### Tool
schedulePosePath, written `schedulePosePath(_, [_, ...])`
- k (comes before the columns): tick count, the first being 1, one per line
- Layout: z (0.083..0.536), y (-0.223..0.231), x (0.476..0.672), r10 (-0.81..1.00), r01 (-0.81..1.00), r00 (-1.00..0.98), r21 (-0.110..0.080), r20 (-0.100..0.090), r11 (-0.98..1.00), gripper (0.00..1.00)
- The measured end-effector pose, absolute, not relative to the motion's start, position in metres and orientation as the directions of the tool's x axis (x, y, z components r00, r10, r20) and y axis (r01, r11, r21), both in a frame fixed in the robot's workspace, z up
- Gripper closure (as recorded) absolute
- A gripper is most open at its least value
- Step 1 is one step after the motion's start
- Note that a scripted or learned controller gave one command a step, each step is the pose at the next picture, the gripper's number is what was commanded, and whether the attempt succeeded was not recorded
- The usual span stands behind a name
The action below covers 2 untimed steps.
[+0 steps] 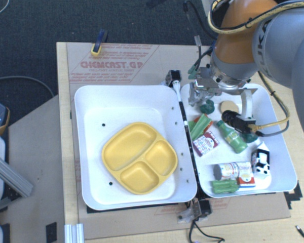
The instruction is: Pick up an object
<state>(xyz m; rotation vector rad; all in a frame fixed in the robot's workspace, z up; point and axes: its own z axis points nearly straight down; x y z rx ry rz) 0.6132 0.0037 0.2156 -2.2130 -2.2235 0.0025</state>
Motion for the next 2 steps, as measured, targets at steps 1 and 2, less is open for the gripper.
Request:
schedulePosePath(1, [0.231, -0.001, 0.605, 1.000, 1.000, 0.001, 0.001, 0.000, -0.001, 1.00])
schedulePosePath(2, [0.214, 0.006, 0.608, 1.000, 1.000, 0.000, -0.005, 0.000, 0.000, 1.00])
